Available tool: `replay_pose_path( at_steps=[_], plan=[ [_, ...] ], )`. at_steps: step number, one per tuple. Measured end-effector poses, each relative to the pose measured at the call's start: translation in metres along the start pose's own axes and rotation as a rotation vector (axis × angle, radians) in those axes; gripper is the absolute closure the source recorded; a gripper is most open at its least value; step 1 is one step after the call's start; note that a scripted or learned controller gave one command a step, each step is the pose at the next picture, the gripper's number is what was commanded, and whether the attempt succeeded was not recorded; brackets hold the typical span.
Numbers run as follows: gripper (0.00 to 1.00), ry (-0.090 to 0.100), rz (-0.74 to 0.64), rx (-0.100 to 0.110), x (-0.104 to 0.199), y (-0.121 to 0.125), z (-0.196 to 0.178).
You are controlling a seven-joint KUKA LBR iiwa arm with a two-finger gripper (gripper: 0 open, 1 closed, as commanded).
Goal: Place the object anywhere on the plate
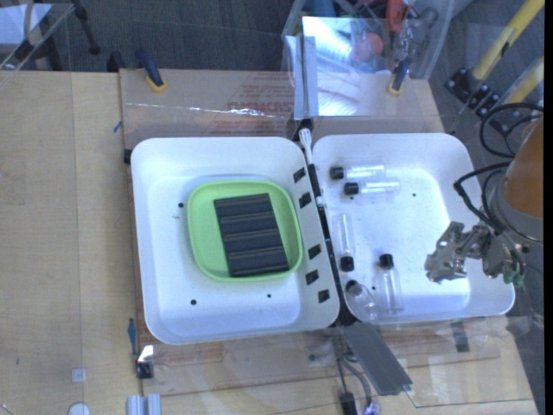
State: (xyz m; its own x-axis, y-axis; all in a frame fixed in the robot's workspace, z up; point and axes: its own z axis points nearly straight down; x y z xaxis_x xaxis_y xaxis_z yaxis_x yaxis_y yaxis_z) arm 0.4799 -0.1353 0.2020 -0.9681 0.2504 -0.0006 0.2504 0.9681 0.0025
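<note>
Over the right bin [449, 158], the hand [445, 262] hovers, grip perhaps unclear; cannot tell.

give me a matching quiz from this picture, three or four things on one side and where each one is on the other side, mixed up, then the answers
Things
1. green plate
2. dark ridged block
3. clear tubes with black caps
4. pincer

Places
A. scattered in the right bin
B. over the right bin's right side
C. lying on the plate
D. in the middle of the left bin

Pairs: 1-D, 2-C, 3-A, 4-B
</note>
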Motion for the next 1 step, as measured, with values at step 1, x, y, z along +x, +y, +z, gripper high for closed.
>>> replay_pose_path(
  at_steps=[1],
  plan=[
    [0.00,0.000,0.000,0.000,0.0000,0.0000,0.0000]
  ],
)
